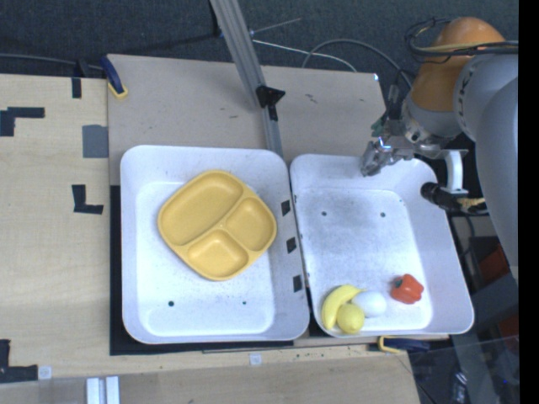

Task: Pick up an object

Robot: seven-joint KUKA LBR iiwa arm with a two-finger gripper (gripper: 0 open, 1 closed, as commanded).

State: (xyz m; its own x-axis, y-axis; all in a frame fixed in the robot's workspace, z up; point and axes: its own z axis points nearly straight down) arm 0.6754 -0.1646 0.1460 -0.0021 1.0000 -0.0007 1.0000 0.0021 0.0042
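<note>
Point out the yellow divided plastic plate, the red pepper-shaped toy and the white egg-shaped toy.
yellow divided plastic plate (217, 224), camera view, centre ridge.
red pepper-shaped toy (408, 289), camera view, red body.
white egg-shaped toy (371, 302), camera view, top.

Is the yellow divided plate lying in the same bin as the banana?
No, the yellow plate lies in the left bin, the banana in the right bin.

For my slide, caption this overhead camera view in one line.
Grey KUKA arm's gripper poised over right white bin holding banana, egg, red pepper; yellow divided plate left.
</note>
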